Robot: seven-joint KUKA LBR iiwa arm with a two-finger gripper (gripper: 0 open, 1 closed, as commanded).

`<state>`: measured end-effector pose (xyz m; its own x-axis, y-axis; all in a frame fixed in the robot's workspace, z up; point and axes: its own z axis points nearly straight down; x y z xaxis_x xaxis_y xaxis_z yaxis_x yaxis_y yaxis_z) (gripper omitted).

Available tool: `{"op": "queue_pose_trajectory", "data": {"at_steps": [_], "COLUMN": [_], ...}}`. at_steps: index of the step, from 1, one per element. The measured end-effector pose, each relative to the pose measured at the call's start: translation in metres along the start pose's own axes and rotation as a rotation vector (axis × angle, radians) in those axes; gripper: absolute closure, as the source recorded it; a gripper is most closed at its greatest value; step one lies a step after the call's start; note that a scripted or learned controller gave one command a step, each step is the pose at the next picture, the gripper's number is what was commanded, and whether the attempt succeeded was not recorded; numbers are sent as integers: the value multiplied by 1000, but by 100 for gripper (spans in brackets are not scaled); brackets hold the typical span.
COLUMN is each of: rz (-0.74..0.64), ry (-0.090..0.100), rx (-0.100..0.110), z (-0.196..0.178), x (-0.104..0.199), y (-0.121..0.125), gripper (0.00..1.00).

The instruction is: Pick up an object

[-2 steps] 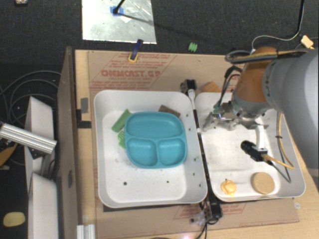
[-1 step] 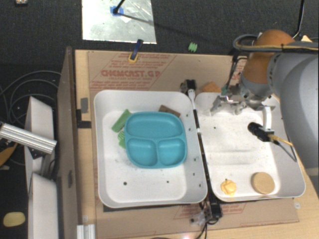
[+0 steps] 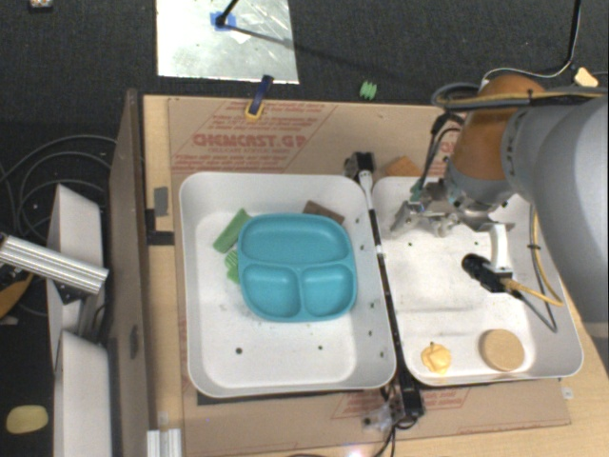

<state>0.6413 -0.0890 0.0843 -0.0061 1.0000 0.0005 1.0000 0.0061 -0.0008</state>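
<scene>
Gripper: low over the far end of the right bin, close to the divider between the bins. Fingers spread apart, nothing between them. No object touching it.

Same bin, toward the near rim from the gripper:
- small yellow piece, well apart from the gripper, almost straight below it in the view.
- tan round disc, just right of the yellow piece, not touching it.

Left of the gripper, across the divider, left bin:
- blue divided tray, lying flat mid-bin.
- green item, partly under the tray's far left edge.
- brown item at the tray's far edge, nearest the gripper; shape unclear.
</scene>
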Motion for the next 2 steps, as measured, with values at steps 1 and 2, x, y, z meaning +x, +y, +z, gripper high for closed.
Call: {"op": "queue_pose_trajectory", "data": {"at_steps": [1, 2], "rz": [6, 5], "ry": [-2, 0], "rx": [-7, 0], "z": [-2, 0], "x": [-37, -15], "y": [29, -5], "gripper": [0, 0]}}
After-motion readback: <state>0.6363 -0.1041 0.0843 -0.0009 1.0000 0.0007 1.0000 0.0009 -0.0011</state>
